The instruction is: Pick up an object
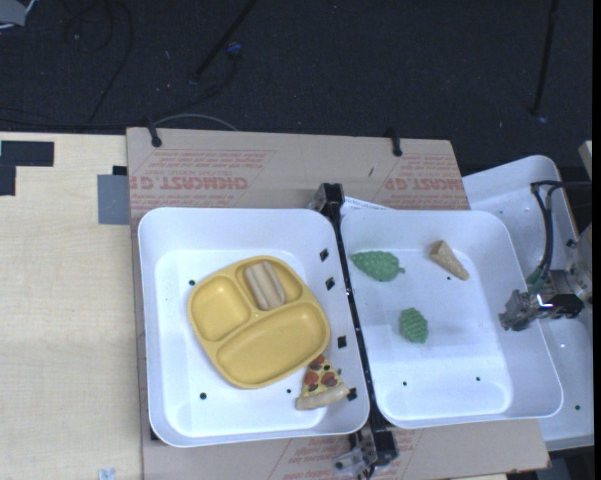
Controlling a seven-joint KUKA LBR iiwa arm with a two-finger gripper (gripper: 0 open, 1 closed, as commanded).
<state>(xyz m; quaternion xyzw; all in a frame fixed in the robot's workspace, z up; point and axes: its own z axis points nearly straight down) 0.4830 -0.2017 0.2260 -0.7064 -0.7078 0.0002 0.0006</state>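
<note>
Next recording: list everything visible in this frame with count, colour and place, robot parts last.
Shallow white plastic bins: two, white, side by side on the bench.
Yellow divided plastic plate: one, yellow, in the left bin.
Tan toy hot dog: one, tan, in the plate's upper compartment.
Toy pizza slice: one, tan with red spots, left bin, beside the plate's lower right edge.
Green leafy toy pieces: two, green, right bin.
Tan wedge-shaped toy: one, tan, right bin, upper right.
Gripper: one, grey, at the right bin's right rim.
</note>
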